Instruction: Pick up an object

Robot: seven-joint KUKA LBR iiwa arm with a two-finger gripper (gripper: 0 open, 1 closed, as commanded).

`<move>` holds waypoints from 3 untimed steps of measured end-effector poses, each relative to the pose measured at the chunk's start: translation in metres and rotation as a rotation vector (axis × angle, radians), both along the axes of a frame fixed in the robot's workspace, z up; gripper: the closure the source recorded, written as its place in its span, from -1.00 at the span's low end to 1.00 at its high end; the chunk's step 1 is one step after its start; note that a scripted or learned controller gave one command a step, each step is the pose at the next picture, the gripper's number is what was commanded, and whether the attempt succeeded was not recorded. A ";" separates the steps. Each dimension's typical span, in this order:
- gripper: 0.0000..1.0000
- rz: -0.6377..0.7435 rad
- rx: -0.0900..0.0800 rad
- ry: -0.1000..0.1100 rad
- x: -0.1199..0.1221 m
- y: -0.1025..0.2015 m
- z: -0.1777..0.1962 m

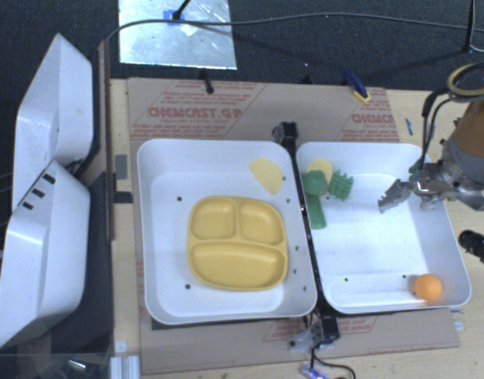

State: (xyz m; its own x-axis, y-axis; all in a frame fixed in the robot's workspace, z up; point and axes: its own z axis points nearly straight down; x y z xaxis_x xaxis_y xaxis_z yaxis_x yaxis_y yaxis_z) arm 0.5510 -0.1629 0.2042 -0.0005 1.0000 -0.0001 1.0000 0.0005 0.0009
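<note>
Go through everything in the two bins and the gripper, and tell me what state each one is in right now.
Gripper: above the right bin, nothing between its fingers.
Yellow divided plate: flat, right way up, in the left bin.
Yellow flat piece: leaning on the left bin's back right wall.
Green toy: lying along the right bin's left wall.
Green comb-like piece: beside the green toy.
Orange ball: resting in the right bin's front right corner.

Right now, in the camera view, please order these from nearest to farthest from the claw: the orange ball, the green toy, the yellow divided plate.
Measured from the claw:
1. Green toy, on its left, right bin.
2. Orange ball, at the right bin's near right corner.
3. Yellow divided plate, in the left bin.
</note>
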 end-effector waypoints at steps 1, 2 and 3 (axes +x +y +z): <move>-1.00 -0.001 0.001 0.006 -0.039 0.005 -0.059; -1.00 0.003 -0.001 -0.008 0.009 0.020 0.025; -1.00 -0.004 0.000 0.004 -0.044 0.001 -0.017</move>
State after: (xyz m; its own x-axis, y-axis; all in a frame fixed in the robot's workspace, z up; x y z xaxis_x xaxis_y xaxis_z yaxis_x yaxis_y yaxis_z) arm 0.5066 -0.1618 0.1875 0.0031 1.0000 0.0003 1.0000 -0.0031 -0.0032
